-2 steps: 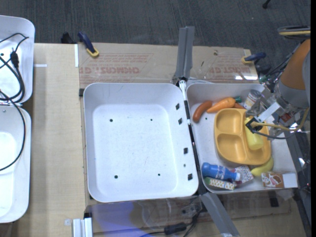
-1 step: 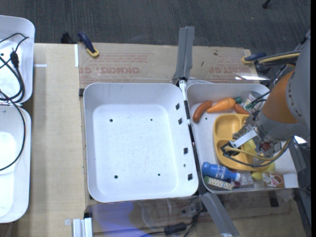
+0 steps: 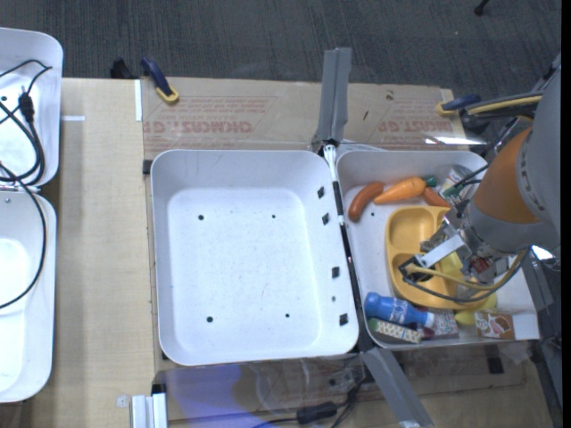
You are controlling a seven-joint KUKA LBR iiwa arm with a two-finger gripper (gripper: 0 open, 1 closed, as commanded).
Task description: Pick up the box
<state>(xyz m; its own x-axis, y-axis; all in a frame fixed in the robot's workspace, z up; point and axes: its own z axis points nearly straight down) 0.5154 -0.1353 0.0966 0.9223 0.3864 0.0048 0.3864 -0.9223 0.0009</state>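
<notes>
Gripper down inside the right bin, over the yellow bowl; impossible to tell its state. Box flat along the near edge, beside the blue bottle. Carrot near the far edge.

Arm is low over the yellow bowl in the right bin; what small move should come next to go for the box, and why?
Probably lift a little and shift toward the near edge. The pincer sits over the yellow bowl, while the box lies flat along the right bin's near wall, beside the blue bottle. It has to clear the bowl's rim first.
</notes>
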